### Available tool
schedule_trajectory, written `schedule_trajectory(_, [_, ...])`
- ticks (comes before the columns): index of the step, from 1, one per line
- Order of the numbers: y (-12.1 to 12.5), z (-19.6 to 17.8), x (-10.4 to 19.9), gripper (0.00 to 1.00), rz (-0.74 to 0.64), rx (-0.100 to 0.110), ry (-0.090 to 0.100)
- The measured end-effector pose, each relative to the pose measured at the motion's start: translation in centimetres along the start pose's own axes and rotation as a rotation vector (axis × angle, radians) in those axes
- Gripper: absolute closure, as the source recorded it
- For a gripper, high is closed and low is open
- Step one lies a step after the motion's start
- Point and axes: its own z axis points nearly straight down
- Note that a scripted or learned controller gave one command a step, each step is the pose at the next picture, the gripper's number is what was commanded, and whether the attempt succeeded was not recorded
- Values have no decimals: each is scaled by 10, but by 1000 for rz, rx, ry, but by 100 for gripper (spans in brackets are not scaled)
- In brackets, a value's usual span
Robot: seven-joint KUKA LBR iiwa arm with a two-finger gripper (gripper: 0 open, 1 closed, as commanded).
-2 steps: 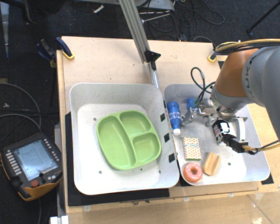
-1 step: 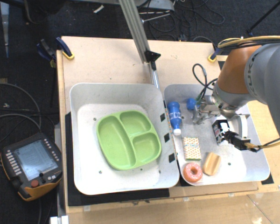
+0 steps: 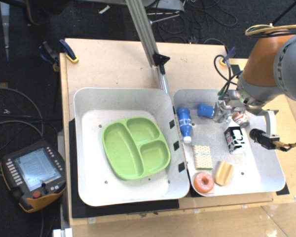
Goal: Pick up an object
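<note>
while gripper [image 3: 226, 113] hangs low at right bin [image 3: 266, 154] far edge, jaw state untellable; blue block [image 3: 205, 111] just left, likely target.

Lighting: even, bright overhead; I note mild glare on the white bins [image 3: 89, 132], soft short shadows. Focus: slightly soft throughout, perhaps compression. Floor surround dim.

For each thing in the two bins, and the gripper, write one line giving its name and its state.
green divided plate: flat, right way up, left bin.
blue bottle: lying on its side, right bin.
doughnut: lying flat.
checked packet: lying flat.
black-and-white carton: lying down.
gripper: low over right bin, holding nothing visible.
</note>
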Motion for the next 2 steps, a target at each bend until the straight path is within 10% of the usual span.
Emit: schedule_trajectory(2, [3,-96,5,100,-4,0,0])
